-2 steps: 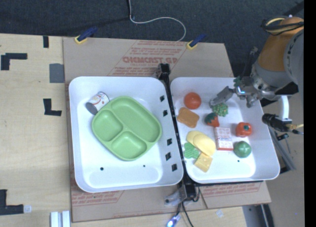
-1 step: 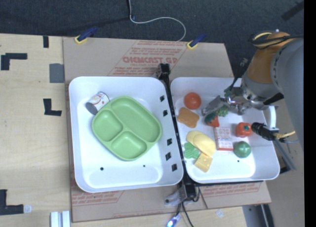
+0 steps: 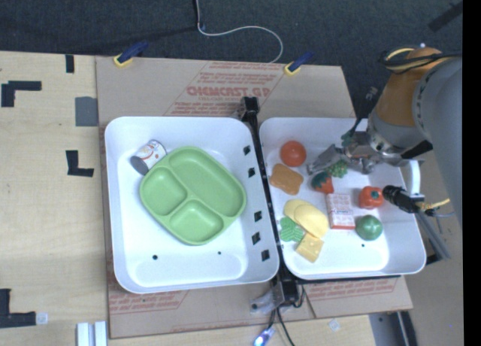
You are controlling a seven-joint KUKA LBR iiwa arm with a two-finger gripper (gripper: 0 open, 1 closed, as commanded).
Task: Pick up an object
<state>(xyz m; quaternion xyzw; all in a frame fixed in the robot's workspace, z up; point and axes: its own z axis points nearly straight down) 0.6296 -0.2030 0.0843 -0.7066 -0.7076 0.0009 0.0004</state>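
The gripper [image 3: 325, 162] hovers over a small red-and-green toy vegetable [image 3: 323, 182] (light, stiff, slick plastic, I judge), best pinched across its middle; whether it is spread or closed, I cannot tell.

A: What is the arm [image 3: 443, 100] like?
B: Broad, rounded grey casing; an orange band [image 3: 409, 57] above the wrist; a tan-orange section beneath it.
A: And its end?
B: Dark metal gripper [image 3: 328, 162]; a black cable beside a white bracket.
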